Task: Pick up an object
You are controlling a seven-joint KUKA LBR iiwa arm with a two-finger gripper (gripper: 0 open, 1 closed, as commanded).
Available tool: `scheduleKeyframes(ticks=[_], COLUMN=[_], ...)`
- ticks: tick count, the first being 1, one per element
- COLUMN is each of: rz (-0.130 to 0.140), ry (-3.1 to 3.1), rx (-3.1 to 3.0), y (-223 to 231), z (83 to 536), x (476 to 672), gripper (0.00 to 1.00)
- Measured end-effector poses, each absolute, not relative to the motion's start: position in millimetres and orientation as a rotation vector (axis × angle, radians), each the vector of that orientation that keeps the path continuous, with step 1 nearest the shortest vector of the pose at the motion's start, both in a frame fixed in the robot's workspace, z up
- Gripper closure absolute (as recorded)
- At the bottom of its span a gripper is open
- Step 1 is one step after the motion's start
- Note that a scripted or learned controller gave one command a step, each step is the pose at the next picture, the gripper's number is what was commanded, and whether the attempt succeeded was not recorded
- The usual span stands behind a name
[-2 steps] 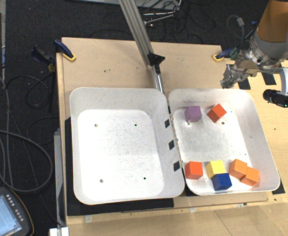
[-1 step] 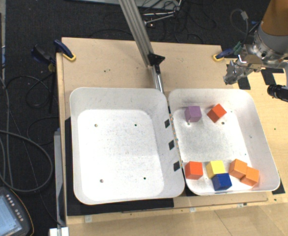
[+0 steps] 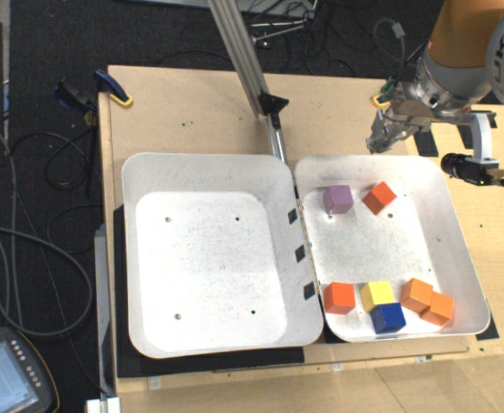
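The right bin (image 3: 445,205) holds several small blocks. A purple cube (image 3: 338,199) and an orange cube (image 3: 378,198) lie near its far edge. Along the near edge sit an orange cube (image 3: 339,298), a yellow cube (image 3: 377,294), a blue cube (image 3: 388,317) and two more orange blocks (image 3: 428,300). My gripper (image 3: 384,136) hangs above the far rim of the right bin, beyond and a little right of the far orange cube, with nothing visibly held between its fingers.
The left bin (image 3: 149,231) lies beside the right one, with a dark divider strip between them. A metal pole (image 3: 239,41) slants over the bench from the top. A blue and yellow clamp (image 3: 106,84) sits at the bench's far left corner.
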State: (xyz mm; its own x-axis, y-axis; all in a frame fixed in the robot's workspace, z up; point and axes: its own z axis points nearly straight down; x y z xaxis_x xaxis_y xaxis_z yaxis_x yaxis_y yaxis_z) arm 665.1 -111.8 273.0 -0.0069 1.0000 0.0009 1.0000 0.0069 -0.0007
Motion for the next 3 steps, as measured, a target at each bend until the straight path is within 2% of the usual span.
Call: scheduleKeyframes(ticks=[1,2,3], rz=[0.001,-0.001,0.001], ry=[-2.228,-2.230,-2.228], rx=[-2.212,-2.211,-2.210], y=[-67,-11,45], z=[258,262,241], x=[662.9,658.7,649.9], gripper=[1.00,1.00,1.00])
